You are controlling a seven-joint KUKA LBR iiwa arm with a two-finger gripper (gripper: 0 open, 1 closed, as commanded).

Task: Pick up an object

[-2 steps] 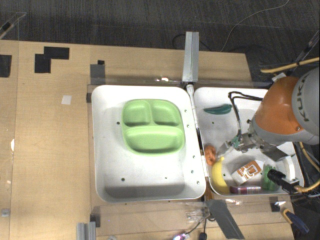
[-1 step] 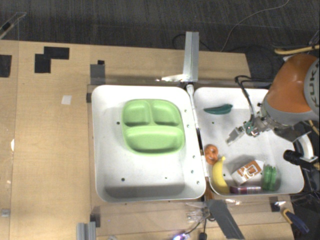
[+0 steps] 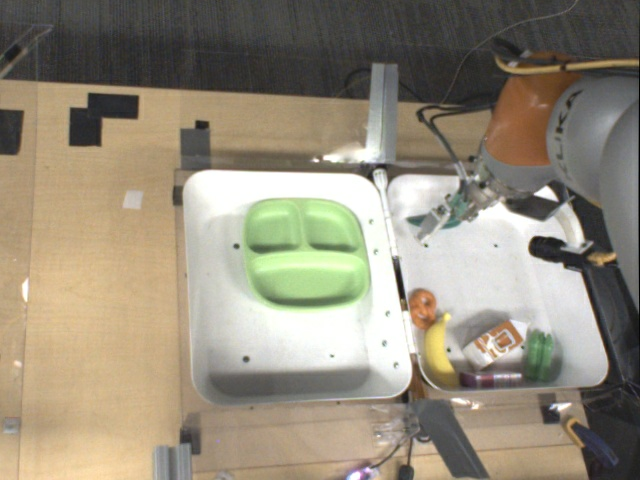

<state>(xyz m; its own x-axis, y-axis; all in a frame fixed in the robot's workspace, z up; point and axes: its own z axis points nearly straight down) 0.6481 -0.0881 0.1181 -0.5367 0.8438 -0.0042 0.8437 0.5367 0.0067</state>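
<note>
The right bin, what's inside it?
In the right bin: a banana, an orange thing, a small box, a green thing. The box hides what's underneath.

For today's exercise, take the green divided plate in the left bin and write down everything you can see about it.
The green divided plate is a light green, rounded rectangle, seemingly matte moulded plastic. Raised ridges split it into three compartments: two smaller ones along the far side and one wide one along the near side. It lies flat, right way up, on the floor of the left bin, towards the far part and slightly right of centre. Nothing rests in it, and it touches no other object.
</note>
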